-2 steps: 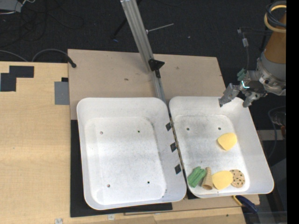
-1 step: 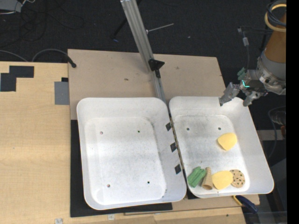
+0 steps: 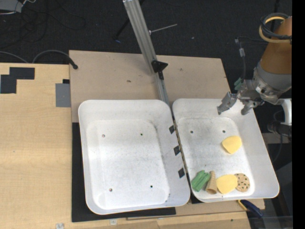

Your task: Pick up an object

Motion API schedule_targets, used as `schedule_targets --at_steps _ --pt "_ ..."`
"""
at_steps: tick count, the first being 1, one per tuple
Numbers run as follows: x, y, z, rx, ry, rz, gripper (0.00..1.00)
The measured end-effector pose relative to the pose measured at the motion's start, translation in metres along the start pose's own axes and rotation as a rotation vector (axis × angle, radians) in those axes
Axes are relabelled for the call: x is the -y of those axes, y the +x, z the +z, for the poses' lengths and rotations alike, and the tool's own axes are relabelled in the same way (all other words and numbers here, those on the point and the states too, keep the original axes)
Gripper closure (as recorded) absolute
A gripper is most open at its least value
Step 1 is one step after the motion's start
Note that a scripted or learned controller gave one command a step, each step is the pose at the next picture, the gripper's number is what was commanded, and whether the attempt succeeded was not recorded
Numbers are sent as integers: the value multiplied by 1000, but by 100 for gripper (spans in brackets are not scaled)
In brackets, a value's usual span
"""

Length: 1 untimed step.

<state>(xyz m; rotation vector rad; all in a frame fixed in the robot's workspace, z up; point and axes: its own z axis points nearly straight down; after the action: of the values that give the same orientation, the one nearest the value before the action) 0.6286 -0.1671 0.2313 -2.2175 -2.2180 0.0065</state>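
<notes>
The work surface is a light wood bench [image 3: 33,142] occupying the left and lower part of the frame, with a tan board [image 3: 190,75] laid across its centre and dark floor with loose cables along the top.

Nearest the lower edge, two shallow white bins sit side by side and touching along their inner rims. The left bin [image 3: 90,113] holds nothing visible on its speckled floor. The right bin [image 3: 267,171] carries a cluster in its lower corner: a green ridged object [image 3: 200,180] at the left, a tan cone-shaped piece [image 3: 211,182] just beside it, a yellow rounded object [image 3: 227,183] touching that, and a chocolate-chip cookie [image 3: 242,182] at the right end. A second yellow piece [image 3: 231,144] lies apart, higher up, in the right-centre of the same bin.

Farther up, the gripper [image 3: 237,104] hangs over the upper right rim of the right bin. Its two fingers are spread apart, with nothing between them. The orange band [image 3: 278,56] of the arm rises at the right edge of the frame.

At the far side, a grey aluminium rail [image 3: 143,37] slants from the top centre down toward the junction of the bins.
</notes>
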Motion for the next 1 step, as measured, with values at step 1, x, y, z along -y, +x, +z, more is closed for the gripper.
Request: schedule_targets --at_steps 1 --pt "9 6 49 -1 1 0 0"
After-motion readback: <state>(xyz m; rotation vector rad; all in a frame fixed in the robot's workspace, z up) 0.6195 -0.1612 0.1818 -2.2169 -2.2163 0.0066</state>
